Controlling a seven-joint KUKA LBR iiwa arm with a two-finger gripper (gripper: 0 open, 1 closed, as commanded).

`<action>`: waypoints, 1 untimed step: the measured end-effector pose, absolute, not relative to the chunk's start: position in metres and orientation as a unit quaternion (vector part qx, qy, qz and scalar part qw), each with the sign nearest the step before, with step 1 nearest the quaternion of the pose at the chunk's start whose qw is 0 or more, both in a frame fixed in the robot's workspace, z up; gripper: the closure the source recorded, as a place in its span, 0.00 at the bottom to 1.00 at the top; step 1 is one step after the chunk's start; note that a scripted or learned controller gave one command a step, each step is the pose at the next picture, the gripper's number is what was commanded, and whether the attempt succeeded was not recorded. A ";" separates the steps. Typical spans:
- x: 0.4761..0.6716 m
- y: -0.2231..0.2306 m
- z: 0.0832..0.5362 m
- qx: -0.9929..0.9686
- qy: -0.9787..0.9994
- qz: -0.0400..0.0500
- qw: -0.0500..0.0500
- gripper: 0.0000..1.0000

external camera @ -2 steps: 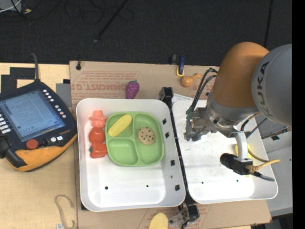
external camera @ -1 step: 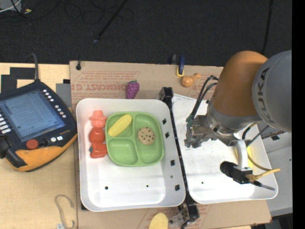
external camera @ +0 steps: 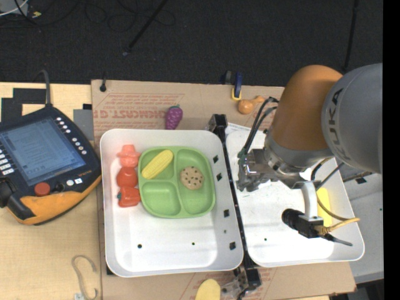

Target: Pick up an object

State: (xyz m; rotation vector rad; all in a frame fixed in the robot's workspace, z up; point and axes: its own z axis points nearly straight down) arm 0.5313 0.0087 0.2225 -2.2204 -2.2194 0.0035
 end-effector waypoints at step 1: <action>0.534 -0.001 0.237 -0.707 -0.707 0.001 0.001 1.00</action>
